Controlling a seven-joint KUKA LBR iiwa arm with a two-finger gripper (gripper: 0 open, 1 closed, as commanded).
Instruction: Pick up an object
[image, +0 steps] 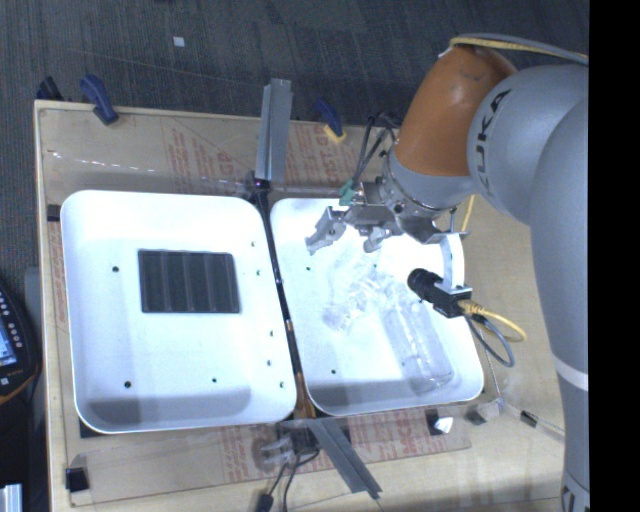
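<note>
Gripper (345, 232) sits over the back-left part of the right bin (300, 225), arm coming in from the right, orange band above the wrist. Fingers look spread apart with nothing between them, so no grasp.

Objects in the right bin are clear plastic and hard to read against the white floor:
- clear bottle (415, 345) lying on its side, toward the front-right of the bin
- crumpled clear piece (355, 295), near the middle, just left of the bottle; can't tell what it is or whether it touches the bottle

Both rest on the bin floor. The crumpled piece is nearest the gripper, a little in front of it and apart from it.

Left bin (90, 215) holds only a dark ribbed rectangular tray (188, 281) lying flat, well apart from the arm.

Progress, my read: pick not yet done. Nothing lifted, nothing in the fingers. Gripper looks positioned above or short of the target, height over the bin floor not clear from this angle. Remaining: line up on the crumpled piece or bottle, descend, close, lift clear.

Risk: transparent, slick items, so a close may slip off or miss.
</note>
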